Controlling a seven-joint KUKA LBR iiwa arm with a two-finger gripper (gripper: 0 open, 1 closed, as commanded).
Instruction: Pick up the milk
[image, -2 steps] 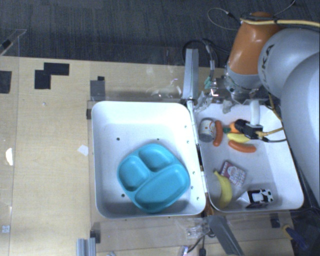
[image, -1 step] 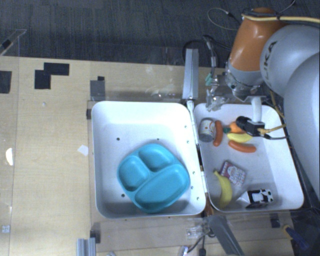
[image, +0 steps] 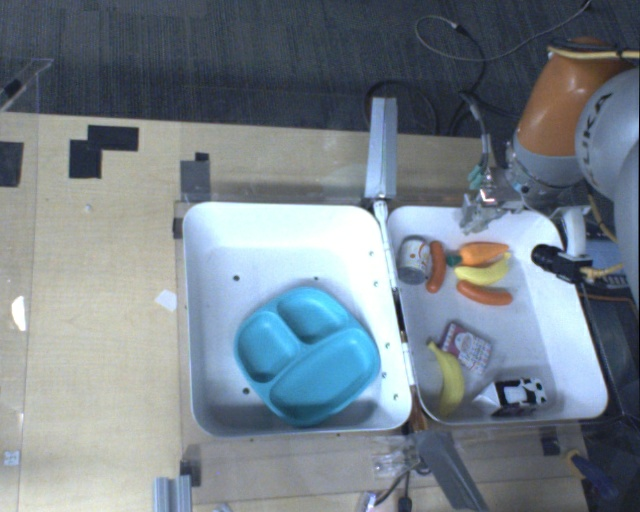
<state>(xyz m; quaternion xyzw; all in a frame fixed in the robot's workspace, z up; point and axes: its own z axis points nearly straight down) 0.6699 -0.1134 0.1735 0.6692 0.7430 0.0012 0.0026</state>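
Pale wooden counter carries two shallow white bins side by side, with dark carpet beyond its far edge. The left white bin holds a turquoise plastic divided plate with three compartments, lying toward its near right part.

The right white bin holds the small things. The milk, a small black-and-white carton, lies in the near right corner of this bin, close to the near wall. Left of it lies a yellow plastic banana, and just beyond that a small dark red packet. Toward the far left of the bin a silver tin can lies beside a red sausage-shaped piece. To their right sit a second yellow banana with an orange carrot-shaped piece on its far side, and an orange sausage shape just nearer.

The grey arm with its orange band reaches in from the right. Its claw hangs over the far edge of the right bin, well apart from the milk; whether it is clenched or released I cannot tell.
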